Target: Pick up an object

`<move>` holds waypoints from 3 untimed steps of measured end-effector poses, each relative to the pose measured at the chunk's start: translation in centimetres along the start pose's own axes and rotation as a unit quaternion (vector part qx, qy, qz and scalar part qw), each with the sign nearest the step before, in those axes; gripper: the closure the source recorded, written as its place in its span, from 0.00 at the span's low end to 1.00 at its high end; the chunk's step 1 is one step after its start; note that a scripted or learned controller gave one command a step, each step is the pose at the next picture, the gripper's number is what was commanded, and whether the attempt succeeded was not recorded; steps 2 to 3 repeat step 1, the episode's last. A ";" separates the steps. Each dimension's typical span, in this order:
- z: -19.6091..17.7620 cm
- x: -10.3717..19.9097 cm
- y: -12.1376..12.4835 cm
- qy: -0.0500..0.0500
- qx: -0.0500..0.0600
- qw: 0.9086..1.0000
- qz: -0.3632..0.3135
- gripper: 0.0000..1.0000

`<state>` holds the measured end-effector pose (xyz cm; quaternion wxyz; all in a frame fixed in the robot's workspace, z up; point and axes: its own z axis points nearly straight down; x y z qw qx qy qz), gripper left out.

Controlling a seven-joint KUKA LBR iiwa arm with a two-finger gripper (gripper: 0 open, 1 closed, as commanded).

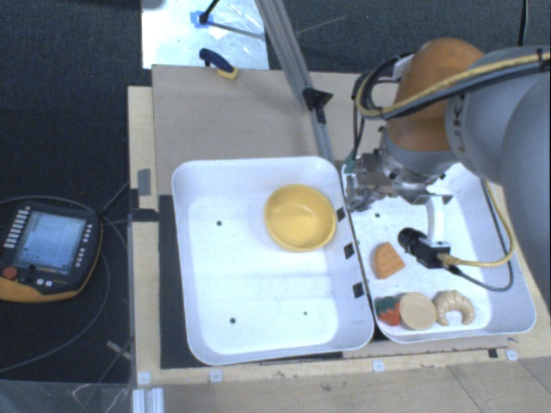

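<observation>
A yellow bowl (300, 217) sits upright in the left bin (207, 317), near its back right corner. In the right bin (508, 308) lie an orange wedge (388, 261), a round tan disc (417, 311), a croissant (455, 307) and a small red and green piece (389, 310). My gripper (360, 194) hangs over the right bin's back left corner, beside the wall between the bins. It is behind the orange wedge and to the right of the bowl. The wrist hides its tips.
The grey arm with its orange band (435, 93) covers the back of the right bin. A black fitting with a yellow cable (422, 248) hangs beside the wedge. A slanted metal pole (293, 58) stands behind the bins. A teach pendant (43, 248) lies at the far left.
</observation>
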<state>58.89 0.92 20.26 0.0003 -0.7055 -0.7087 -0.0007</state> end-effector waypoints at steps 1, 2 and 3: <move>0.0 5.4 0.3 0.000 0.000 1.000 0.000 1.00; 0.0 5.4 0.3 0.000 0.000 1.000 0.000 1.00; 0.0 5.4 0.3 0.000 0.000 1.000 0.000 1.00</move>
